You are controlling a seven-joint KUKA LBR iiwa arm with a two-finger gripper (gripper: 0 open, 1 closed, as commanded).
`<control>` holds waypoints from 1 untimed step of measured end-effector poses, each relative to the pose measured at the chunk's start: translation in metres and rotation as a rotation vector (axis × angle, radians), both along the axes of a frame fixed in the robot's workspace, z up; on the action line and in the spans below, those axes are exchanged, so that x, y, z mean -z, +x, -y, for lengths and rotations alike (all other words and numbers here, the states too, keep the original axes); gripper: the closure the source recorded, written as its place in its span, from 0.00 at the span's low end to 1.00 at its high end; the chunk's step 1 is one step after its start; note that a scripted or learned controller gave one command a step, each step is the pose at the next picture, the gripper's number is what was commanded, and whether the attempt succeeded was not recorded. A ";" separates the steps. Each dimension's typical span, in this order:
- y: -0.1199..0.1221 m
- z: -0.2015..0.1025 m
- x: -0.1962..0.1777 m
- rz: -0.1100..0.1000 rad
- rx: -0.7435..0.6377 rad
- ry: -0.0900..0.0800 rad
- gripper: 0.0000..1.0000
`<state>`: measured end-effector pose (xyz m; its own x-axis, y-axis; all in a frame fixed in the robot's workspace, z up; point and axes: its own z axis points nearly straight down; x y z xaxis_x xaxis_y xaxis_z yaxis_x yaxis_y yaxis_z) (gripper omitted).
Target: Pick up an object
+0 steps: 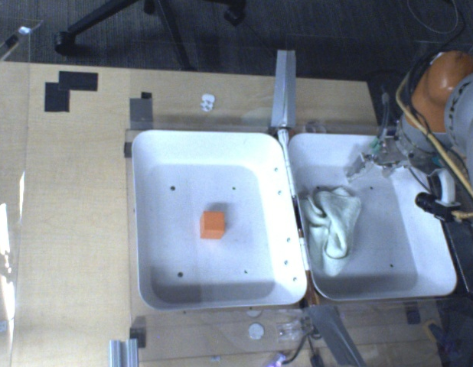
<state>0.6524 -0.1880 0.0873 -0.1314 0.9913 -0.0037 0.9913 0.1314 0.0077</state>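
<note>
The gripper (364, 164) hovered with fingers apart and unladen; the crumpled cloth (331, 220) lay near, toward seven o'clock.

Arm (451, 105): cut off at right edge. Gripper (363, 165): finger state too small and blurred to tell.
</note>
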 end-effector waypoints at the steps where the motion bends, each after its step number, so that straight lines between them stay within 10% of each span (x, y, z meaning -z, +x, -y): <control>1: -0.007 -0.009 -0.048 -0.002 0.161 0.002 0.00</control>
